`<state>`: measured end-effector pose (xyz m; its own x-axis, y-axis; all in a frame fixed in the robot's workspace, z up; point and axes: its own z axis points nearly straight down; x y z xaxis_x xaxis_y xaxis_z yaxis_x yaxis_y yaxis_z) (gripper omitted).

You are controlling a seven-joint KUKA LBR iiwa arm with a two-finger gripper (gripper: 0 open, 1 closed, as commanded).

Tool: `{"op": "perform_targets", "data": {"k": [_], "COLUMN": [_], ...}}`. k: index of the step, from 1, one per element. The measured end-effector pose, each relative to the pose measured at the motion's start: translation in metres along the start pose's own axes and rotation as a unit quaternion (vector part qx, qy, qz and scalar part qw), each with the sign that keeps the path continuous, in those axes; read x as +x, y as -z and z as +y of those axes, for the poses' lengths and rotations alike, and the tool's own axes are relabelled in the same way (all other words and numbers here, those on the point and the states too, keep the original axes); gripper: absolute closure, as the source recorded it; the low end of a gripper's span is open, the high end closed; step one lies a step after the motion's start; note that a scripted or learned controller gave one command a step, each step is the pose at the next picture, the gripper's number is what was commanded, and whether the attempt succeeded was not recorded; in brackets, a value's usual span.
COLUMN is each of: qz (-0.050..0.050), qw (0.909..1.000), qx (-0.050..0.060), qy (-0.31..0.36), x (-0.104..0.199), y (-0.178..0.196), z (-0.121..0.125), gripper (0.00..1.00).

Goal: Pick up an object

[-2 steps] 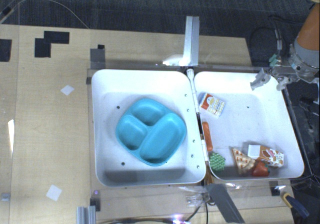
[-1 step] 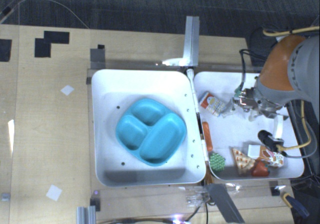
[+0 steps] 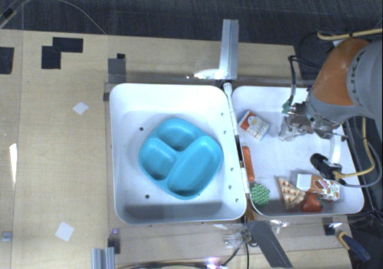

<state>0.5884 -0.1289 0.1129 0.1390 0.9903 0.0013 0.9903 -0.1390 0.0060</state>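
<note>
Presently the pincer (image 3: pixel 292 130) hovers in the right bin (image 3: pixel 269 97) beside a carton (image 3: pixel 254 125), approach step; its state cannot be told; next, descend onto one item

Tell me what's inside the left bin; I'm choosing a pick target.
The left bin holds one blue three-compartment dish, its compartments looking empty. Whatever lies beneath the dish is covered.

A blue three-compartment plastic plate (image 3: pixel 181 157) lies in the left white bin (image 3: pixel 122 142); small toy foods (image 3: pixel 299 190) cluster at the right white bin's (image 3: pixel 269 97) lower edge, lower right of frame.
</note>
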Motion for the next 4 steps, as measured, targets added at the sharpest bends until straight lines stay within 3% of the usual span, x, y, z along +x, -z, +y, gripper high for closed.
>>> {"op": "perform_targets", "data": {"k": [1,2,3,4], "qz": [0.000,-0.001,-0.001,-0.001], "qw": [1.0000,1.0000,0.9930,0.9929], "qx": [0.000,-0.003,0.001,-0.002], "qy": [0.000,-0.004,0.118,0.119], "x": [0.000,0.038,-0.021,-0.020], "y": [0.000,-0.023,0.029,0.040], "z": [0.000,-0.041,-0.063,-0.061], "gripper": [0.00,0.00,0.00,1.00]}}
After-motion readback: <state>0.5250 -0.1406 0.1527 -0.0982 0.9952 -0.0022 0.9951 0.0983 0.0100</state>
